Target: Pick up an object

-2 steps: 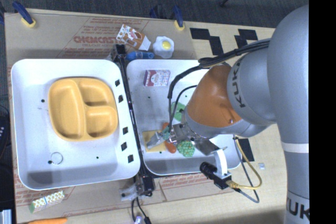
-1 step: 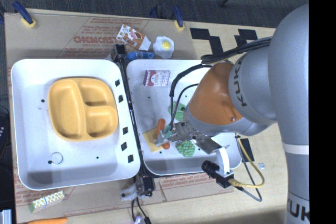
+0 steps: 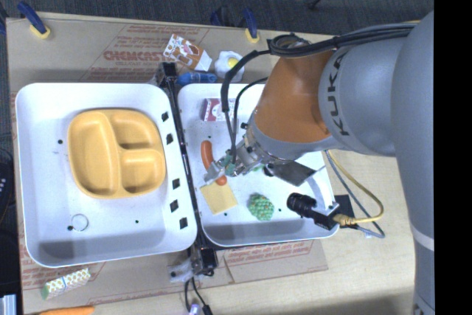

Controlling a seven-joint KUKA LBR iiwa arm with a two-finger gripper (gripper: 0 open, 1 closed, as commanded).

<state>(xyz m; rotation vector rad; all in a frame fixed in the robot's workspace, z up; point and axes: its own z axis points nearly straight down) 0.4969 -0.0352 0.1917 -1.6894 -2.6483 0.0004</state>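
Note:
My gripper (image 3: 225,170) reaches down into the right bin (image 3: 243,236), near its left side. Its tip sits just above a yellow cheese slice (image 3: 218,198) and right beside an orange-red sausage (image 3: 206,153). A small orange piece (image 3: 220,180) lies at the tip. A green knobbly ball (image 3: 259,206) rests to the lower right of the gripper. A red and white packet (image 3: 214,111) lies at the bin's far end, partly behind the arm.
The left bin (image 3: 44,232) holds a yellow divided tray (image 3: 116,152) and a small clear ring (image 3: 79,222). Snack packets and a blue item (image 3: 196,77) lie on the cardboard beyond the bins. A black cable plug (image 3: 306,209) hangs over the right bin's near corner.

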